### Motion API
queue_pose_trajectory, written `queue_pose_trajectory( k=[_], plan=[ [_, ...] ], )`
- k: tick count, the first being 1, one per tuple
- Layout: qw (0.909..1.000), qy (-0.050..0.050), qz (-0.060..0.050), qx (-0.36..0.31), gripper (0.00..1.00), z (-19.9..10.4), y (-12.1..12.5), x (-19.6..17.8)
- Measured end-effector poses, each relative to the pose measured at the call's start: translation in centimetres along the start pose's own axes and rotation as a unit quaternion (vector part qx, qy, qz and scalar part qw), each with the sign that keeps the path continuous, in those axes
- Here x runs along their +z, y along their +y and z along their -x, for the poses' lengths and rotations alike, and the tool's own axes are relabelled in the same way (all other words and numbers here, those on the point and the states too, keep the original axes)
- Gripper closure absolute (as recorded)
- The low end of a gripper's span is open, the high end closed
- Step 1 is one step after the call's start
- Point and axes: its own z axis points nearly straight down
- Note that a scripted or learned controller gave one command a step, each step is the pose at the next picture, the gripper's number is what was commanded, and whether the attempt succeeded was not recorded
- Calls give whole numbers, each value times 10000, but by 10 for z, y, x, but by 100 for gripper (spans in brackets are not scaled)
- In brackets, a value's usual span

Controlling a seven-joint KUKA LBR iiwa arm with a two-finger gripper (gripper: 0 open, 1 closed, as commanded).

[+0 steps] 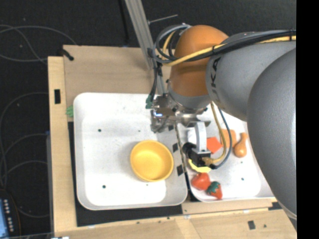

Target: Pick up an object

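Note:
A yellow bowl (151, 160) sits upright in the left bin (99, 143), near its right wall. My gripper (158, 119) hangs just above and behind the bowl, over the left bin's right side, below the orange band. In the right bin (249, 183) lie a red strawberry-like toy with a green top (205, 183), an orange block (214, 145) and an orange pear-shaped piece (240, 146). The arm hides much of the right bin.
The big grey arm covers the upper right of the view. A slanted metal rail (137, 14) rises behind the bins. The bench's wooden edge (60, 133) runs along the left.

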Motion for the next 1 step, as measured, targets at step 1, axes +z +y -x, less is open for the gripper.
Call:
queue_pose_trajectory(
  k=[1],
  plan=[
    [10000,7,6,16,0,2,0,-1]
  ],
)
